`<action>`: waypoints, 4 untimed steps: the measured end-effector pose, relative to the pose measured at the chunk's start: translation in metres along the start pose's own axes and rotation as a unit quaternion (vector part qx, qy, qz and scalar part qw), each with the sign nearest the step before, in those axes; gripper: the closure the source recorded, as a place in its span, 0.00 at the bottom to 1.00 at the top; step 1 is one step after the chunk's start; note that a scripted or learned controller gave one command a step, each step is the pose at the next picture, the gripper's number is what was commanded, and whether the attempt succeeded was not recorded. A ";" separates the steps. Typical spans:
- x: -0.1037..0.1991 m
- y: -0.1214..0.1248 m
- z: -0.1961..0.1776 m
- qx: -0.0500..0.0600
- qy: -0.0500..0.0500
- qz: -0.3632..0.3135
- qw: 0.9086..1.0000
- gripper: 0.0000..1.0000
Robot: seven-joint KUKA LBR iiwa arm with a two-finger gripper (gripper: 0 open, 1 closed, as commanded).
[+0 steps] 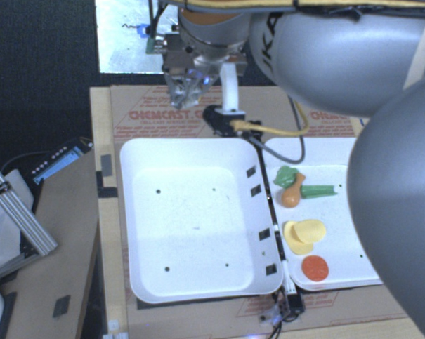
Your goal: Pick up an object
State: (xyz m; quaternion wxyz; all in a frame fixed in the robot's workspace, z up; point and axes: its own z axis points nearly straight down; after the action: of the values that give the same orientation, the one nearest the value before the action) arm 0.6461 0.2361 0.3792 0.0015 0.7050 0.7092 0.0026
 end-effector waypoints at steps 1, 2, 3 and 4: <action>-0.002 0.024 -0.007 0.001 0.000 0.002 1.000 1.00; -0.002 0.023 -0.151 -0.006 0.002 0.000 1.000 1.00; -0.002 -0.028 -0.009 0.010 -0.003 0.002 1.000 1.00; -0.003 0.020 -0.009 0.001 -0.001 0.003 1.000 1.00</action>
State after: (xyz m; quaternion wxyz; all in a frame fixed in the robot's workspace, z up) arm 0.6663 0.2330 0.3883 0.0013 0.7071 0.7071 0.0014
